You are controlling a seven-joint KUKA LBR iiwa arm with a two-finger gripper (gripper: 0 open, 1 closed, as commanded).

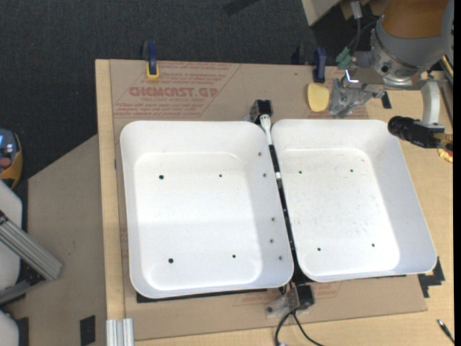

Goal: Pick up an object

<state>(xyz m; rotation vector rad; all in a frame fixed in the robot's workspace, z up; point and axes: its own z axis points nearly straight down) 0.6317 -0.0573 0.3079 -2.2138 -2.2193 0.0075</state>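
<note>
Yellow object (317,96): small, rounded, lying on the bench (180,92) beyond the right bin's (403,193) far rim, just left of the gripper (346,101); identity hard to make out. Gripper: low over the bench, beside the object; finger opening cannot be told, and nothing is visibly held. Arm (410,27): cut off at the upper right edge. Left bin (137,193): adjoining the right bin. Blue clamps (150,55): on the bench's far edge.

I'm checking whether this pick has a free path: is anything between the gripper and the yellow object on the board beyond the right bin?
Nothing visible does. The gripper is right beside the yellow object, both outside the right bin near its far rim.
</note>
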